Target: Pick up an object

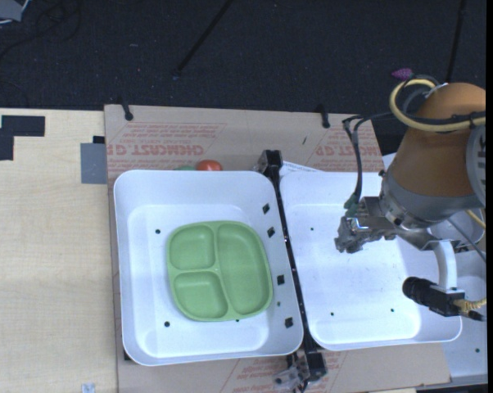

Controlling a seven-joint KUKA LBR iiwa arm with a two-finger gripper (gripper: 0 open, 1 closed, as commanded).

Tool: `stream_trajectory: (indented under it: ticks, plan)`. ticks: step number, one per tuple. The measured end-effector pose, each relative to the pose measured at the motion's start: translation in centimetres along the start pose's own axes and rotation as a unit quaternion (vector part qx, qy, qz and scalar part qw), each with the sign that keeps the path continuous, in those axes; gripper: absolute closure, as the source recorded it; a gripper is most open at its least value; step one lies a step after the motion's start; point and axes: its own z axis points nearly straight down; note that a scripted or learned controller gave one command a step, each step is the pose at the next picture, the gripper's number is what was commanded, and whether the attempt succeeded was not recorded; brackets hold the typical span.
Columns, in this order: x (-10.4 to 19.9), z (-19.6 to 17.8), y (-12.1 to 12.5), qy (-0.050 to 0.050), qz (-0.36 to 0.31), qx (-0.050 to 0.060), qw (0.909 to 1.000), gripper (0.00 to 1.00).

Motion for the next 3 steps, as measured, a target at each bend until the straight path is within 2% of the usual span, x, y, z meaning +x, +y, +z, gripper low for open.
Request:
stream_trajectory:
  ticks: [1, 2, 3]
  plan:
    - [4.0, 0.9, 1.0, -0.001, 0.001, 0.001, 1.0000, 1.00]
    - [9.6, 2.4, 1.9, 0.000, 0.000, 0.002, 1.0000, 1.00]
    - [14.8, 1.8, 3.5, 0.000, 0.000, 0.000, 1.0000, 1.00]
